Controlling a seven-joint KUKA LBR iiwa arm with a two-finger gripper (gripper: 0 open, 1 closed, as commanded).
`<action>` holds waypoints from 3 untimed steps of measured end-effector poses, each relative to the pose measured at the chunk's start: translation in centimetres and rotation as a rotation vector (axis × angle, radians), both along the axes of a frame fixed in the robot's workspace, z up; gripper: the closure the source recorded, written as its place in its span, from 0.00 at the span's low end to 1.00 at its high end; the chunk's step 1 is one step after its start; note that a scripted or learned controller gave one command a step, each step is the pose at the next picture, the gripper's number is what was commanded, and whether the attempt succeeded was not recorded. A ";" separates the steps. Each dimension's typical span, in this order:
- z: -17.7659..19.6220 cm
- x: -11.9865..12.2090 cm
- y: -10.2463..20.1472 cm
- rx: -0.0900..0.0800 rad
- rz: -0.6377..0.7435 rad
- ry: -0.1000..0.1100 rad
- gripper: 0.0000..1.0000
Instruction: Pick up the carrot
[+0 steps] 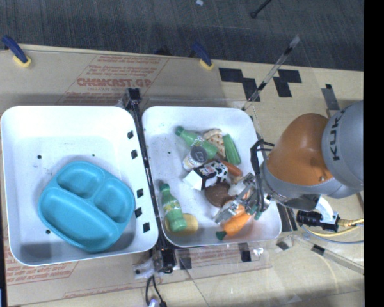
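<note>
Hovering with the tool (243,204) just over the carrot (235,222) at the near right corner of the right bin (155,171), finger state impossible to tell, needing centring along the carrot, clearing the brown item (216,194) beside it, before lifting straight

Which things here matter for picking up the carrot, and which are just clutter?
Part of the job:
carrot, near the front of the right bin
tool, low over the carrot

Just lying about:
blue divided plate in the left bin
green bottle
small green-and-yellow bottle
cow-patterned carton
</note>
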State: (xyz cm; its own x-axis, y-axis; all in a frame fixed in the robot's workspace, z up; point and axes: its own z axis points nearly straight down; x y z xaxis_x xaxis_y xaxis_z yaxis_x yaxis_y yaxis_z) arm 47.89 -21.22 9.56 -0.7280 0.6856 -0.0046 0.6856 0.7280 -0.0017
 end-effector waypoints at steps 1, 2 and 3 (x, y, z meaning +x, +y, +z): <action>-0.1 0.1 0.9 0.003 -0.355 -0.004 0.00; -0.1 0.0 0.1 0.001 -0.096 -0.001 0.00; 1.0 0.2 0.1 0.000 -0.087 -0.003 1.00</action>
State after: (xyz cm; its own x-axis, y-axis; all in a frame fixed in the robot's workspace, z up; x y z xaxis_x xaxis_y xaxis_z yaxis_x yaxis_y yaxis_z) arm 48.06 -21.10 10.57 -0.6657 0.7462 -0.0062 0.7462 0.6658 0.0004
